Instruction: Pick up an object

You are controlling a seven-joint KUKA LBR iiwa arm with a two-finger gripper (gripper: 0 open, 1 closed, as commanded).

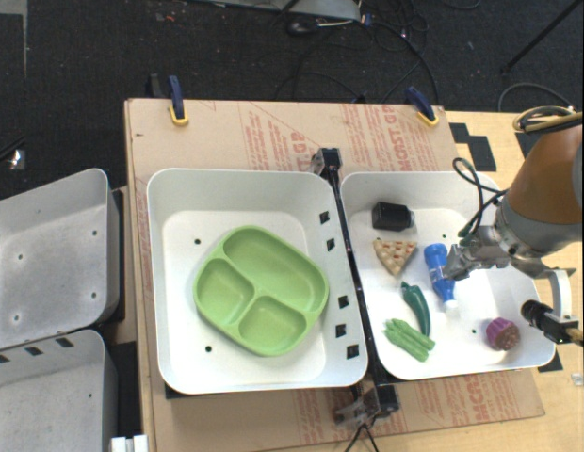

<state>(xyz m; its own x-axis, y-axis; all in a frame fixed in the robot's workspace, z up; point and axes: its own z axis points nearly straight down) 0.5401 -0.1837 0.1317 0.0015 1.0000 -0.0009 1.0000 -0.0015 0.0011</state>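
Observation:
The right bin (480, 196) holds several small objects: a black block (391, 217), a pizza slice toy (394, 254), a blue bottle (434, 262), a dark green pepper (416, 307), a light green bean pod (408, 338) and a purple ball (502, 333). My gripper (459, 264) reaches in from the right and sits low at the blue bottle's right side, close against it. The wrist hides how the gripper meets the bottle.
A green divided plate (262, 290) lies in the left bin (170, 215). A black divider (347, 252) runs between the bins. A grey metal tray (47, 243) stands off the bench at the left. The arm's orange band (556, 172) hangs over the right bin's far right edge.

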